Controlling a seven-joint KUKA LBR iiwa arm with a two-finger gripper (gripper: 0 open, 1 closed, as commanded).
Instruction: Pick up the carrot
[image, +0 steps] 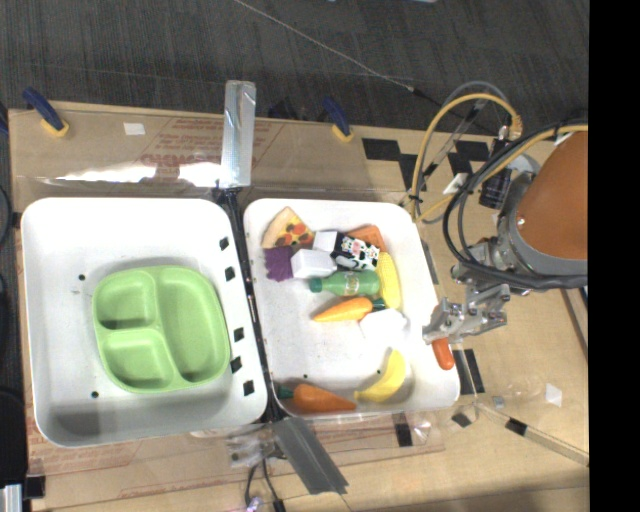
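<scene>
Camera view, stock at this moment. End effector (462, 322): one, outside the right bin's (425, 262) right rim, over the tabletop (520, 380); open or closed cannot be told. Step judged: approach, nothing gripped. Carrot-like items: two, one (341, 310) mid-bin below the green bottle (345, 285), one (318, 399) at the near rim beside a banana (388, 378). Bananas: two, the second (388, 278) right of the bottle. Pizza slice (288, 230): one. Purple piece (277, 263): one. Left bin (50, 250): one green divided tray (160, 327). Next move calls for travel leftward over the rim and descent onto a carrot, clear of the neighbours.
</scene>
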